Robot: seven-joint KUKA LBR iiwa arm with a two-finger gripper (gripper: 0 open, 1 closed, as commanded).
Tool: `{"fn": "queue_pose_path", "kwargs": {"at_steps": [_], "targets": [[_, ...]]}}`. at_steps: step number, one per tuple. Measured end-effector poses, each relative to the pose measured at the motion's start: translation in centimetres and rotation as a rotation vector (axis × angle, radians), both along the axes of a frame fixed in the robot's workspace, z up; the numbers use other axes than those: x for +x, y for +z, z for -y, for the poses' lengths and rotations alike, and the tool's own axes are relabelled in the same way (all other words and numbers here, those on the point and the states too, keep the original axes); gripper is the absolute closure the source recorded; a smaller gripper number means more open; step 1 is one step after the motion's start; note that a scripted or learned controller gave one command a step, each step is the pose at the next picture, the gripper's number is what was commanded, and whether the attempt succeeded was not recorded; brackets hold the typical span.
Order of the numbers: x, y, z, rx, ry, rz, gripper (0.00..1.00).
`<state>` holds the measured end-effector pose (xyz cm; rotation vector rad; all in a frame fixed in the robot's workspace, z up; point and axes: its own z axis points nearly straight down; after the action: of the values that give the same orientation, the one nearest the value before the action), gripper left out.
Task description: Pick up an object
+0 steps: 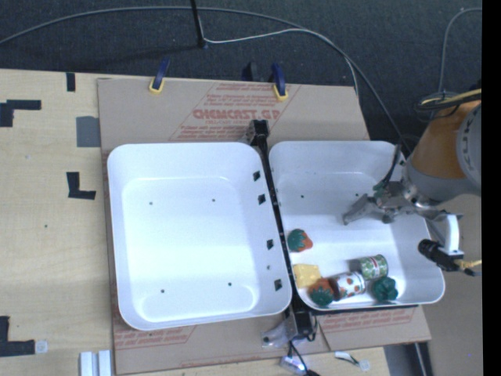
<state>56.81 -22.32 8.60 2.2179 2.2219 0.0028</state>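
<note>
Right bin (329, 159): I log the gripper (362, 208) over its middle, fingers spread wide (nothing between them). Near side: green-and-orange toy (299, 241), yellow piece (306, 273), two cans (362, 275), green lump (384, 290).

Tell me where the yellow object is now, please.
The yellow object lies in the right bin, near its front-left corner, beside the divider and just left of the small can.

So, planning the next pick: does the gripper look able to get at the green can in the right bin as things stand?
Probably yes. The gripper hangs over the right bin, and the green can lies below it in the view with its top uncovered. A red-and-white can and a green toy lie close, so side room looks tight.
</note>
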Motion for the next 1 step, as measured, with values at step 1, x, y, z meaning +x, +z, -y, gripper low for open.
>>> {"fn": "queue_pose_path", "kwargs": {"at_steps": [1], "targets": [[-6.59,2.41,-0.88,0.0,-0.003,-0.003,0.0]]}}
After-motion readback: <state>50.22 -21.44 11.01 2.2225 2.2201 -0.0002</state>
